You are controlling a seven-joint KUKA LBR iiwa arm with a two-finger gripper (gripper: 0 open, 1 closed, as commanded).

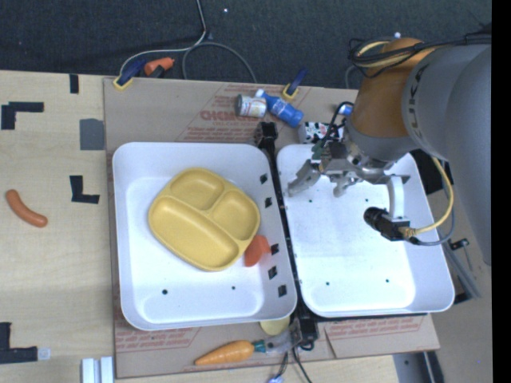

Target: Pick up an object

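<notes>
Gripper [323, 179] hangs over the right bin [431, 294], fingers spread, nothing between them. The pickable stuff, a yellow tray [204, 218] and orange piece [255, 250], is in the left bin [128, 294]. I'd cross over and come straight down on the orange piece.

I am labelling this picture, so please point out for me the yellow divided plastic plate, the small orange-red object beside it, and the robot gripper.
Yellow divided plastic plate [204, 218]: camera view, on its central ridge.
Small orange-red object [255, 250]: camera view, on its middle.
Robot gripper [321, 183]: camera view, midway between its fingertips.
</notes>
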